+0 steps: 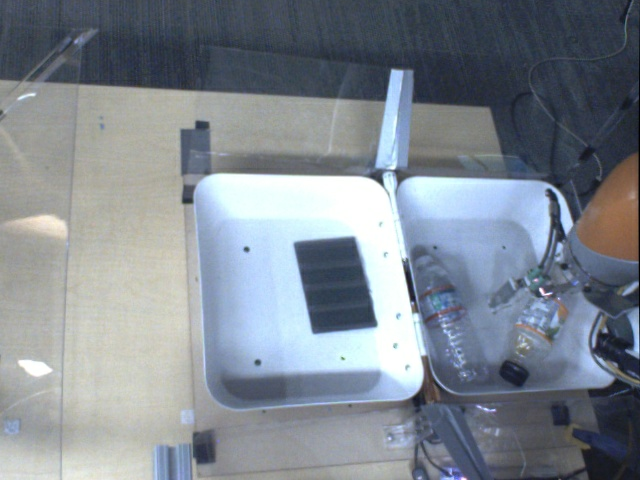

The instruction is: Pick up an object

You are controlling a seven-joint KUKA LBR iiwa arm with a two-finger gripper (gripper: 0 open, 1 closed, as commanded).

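Left bin point(215, 268): dark ridged pad point(335, 284).
Right bin point(480, 203): clear bottle point(446, 330); small bottle point(530, 340), black cap.
Gripper point(528, 290): above small bottle; grip state cannot be told.

Robot lab; bench point(110, 268) w/ bins point(225, 268); cables point(560, 118).

Dark ribbed pad point(336, 284) laid in the left bin point(225, 298), two clear bottles point(447, 320) seen in the right bin point(470, 203), gripper point(530, 290) positioned above the smaller bottle point(536, 330).
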